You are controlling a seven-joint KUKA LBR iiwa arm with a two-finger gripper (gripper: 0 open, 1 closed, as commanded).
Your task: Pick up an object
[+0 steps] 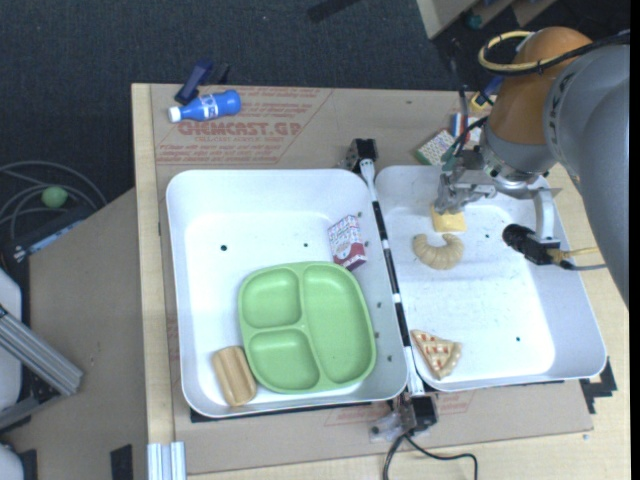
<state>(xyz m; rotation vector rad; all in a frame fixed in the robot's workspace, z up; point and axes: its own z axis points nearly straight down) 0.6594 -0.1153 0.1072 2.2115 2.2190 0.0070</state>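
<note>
My gripper [452, 198] reaches down at the far left of the right bin [560, 338], right over a small yellow block [449, 222] that lies on the bin floor. The block's top edge sits beneath the gripper's tip. Just in front of the block lies a pale croissant [440, 251]. A waffle wedge [437, 354] rests at the bin's near left corner.
The left bin [200, 218] holds a green divided plate [302, 325], a tan bread stick [232, 375] by its near left corner and a red-and-white packet [347, 240] near the divider. A blue bottle [207, 106] lies on the bench behind the bins.
</note>
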